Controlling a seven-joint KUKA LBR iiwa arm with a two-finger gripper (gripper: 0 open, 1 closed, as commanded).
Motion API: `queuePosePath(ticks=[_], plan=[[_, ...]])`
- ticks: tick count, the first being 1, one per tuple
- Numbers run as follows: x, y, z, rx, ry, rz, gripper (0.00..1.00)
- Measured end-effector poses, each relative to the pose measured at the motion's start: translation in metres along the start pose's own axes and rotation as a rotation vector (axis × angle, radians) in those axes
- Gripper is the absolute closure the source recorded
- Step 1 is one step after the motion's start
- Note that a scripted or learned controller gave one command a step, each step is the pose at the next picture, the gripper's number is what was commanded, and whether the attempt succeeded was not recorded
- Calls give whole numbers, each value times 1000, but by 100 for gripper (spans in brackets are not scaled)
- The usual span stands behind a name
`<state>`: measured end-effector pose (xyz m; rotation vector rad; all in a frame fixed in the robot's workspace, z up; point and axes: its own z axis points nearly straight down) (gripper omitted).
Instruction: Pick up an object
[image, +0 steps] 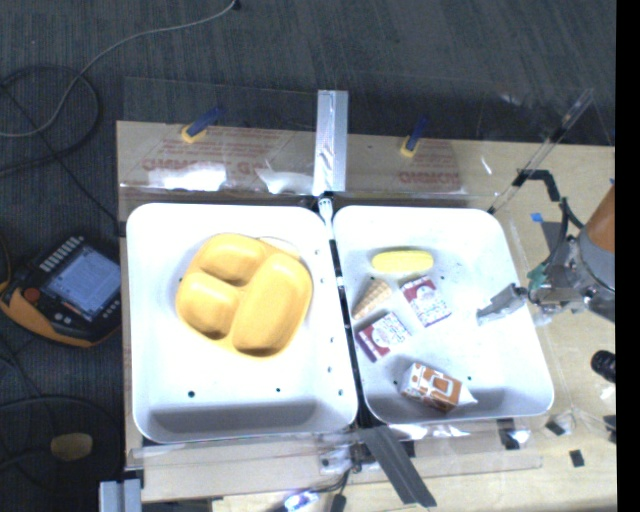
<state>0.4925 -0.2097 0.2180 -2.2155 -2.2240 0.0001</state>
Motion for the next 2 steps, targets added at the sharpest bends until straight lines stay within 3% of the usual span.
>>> queuePosePath(ticks=[1,2], plan=[[49,49,81,2,0,-115,0],[61,93,128,-10,-5,-91,0]])
